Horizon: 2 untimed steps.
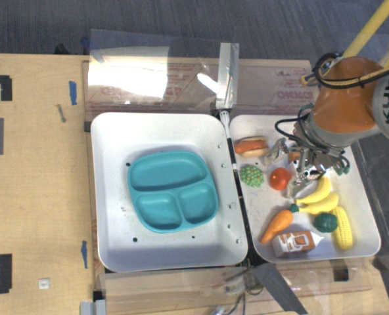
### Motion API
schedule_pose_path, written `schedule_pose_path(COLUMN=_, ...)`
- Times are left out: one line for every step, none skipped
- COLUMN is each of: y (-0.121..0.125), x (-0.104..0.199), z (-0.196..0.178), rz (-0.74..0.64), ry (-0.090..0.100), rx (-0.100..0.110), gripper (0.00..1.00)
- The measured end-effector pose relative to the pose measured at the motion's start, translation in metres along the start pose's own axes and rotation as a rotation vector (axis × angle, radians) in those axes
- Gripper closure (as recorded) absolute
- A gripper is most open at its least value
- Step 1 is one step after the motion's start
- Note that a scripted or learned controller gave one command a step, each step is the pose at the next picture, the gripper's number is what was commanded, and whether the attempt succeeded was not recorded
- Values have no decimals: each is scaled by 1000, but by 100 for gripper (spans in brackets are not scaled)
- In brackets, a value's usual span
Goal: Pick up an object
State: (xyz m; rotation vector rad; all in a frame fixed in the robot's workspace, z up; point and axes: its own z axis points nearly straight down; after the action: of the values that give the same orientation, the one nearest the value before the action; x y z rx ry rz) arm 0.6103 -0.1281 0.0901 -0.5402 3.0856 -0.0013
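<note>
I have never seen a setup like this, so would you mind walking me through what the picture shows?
The picture comes from one camera fixed above a bench, looking down at a slant. The grey and orange machine at the right is a robot arm, and at its end is a two-finger gripper for picking things up. On the bench sit two shallow white bins side by side. The left bin holds a teal divided plate. The right bin holds toy food: a hot dog, a green ball, a tomato, a carrot, a banana, corn and a small bottle. The gripper hangs over the toys near the tomato and banana; I cannot tell whether it holds anything.
</note>
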Motion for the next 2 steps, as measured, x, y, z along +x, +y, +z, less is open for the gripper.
schedule_pose_path(y=36, x=41, z=1, rz=28, ry=1, rx=0, gripper=0)
schedule_pose_path(y=36, x=39, z=-10, rz=27, ry=-3, rx=2, gripper=100)
